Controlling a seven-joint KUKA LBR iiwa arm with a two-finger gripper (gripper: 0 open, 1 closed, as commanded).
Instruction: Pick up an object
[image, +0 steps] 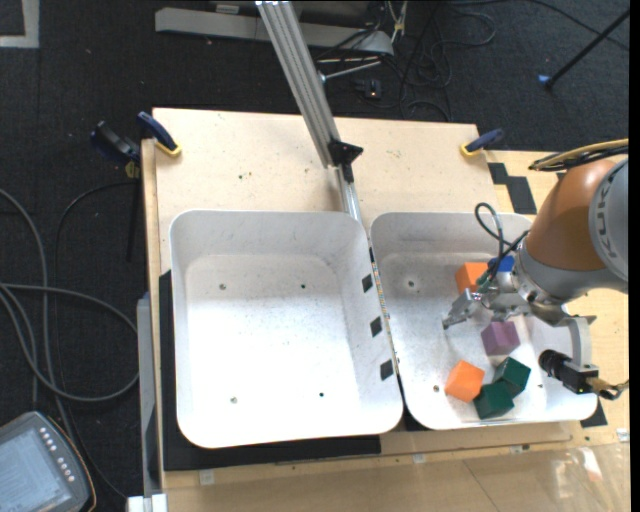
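A: Blocks, right bin (420, 250): green pair (503, 390) and orange (464, 381) nearest, purple (499, 338) behind, second orange (472, 277) farthest

B: Gripper (478, 308)?

A: Above purple block, beside far orange; finger state cannot be told, nothing seen held

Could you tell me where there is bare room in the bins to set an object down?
The left bin has a bare floor wall to wall. In the right bin, bare floor lies along the divider. Its right side is crowded: gripper, purple block, orange block, green blocks.
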